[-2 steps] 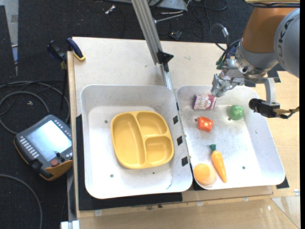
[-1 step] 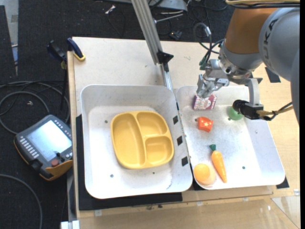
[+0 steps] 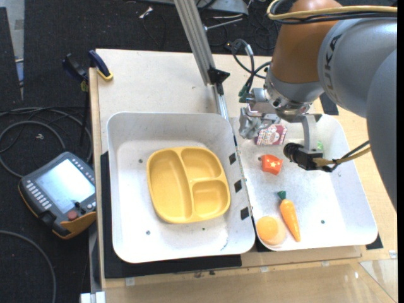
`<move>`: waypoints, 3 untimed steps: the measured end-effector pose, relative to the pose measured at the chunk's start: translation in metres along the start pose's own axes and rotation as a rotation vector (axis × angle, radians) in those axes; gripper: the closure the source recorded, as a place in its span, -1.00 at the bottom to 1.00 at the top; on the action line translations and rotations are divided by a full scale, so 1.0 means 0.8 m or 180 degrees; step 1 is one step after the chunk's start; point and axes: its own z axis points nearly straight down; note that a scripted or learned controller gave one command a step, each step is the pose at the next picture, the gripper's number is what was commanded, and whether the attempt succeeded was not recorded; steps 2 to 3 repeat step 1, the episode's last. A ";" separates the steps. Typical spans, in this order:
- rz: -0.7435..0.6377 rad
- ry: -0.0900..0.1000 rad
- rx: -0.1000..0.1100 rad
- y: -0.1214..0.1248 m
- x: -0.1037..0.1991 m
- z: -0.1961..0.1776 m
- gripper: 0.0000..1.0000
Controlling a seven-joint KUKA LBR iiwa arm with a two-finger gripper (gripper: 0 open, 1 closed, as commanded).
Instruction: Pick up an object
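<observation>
A tray (image 3: 188, 184) lay in the left bin (image 3: 126, 131). In the right bin (image 3: 353, 188), a carton (image 3: 271, 134) sat far, a strawberry (image 3: 272, 164) nearer, and a carrot (image 3: 290, 217) right of an orange (image 3: 271, 229) nearest.

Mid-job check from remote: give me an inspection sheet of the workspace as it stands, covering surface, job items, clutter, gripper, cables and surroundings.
Surface: bench bears a left bin and a right bin, side by side.
Job's things: right bin holds a carrot, an orange ball at the front edge, a small red item and a pink-and-white carton.
Clutter: yellow divided plate lies in the left bin.
Gripper: gripper sits low at the right bin's rear left, beside the carton; grasp cannot be told.
Cables: a cable loops at the wrist; more on the floor.
Surroundings: teach pendant on the floor at left.
</observation>
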 end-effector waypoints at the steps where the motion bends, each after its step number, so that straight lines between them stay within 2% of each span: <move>1: -0.0004 0.0001 -0.0006 -0.004 0.072 0.001 1.00; 3: -0.0004 0.0001 -0.0006 -0.004 0.072 0.001 1.00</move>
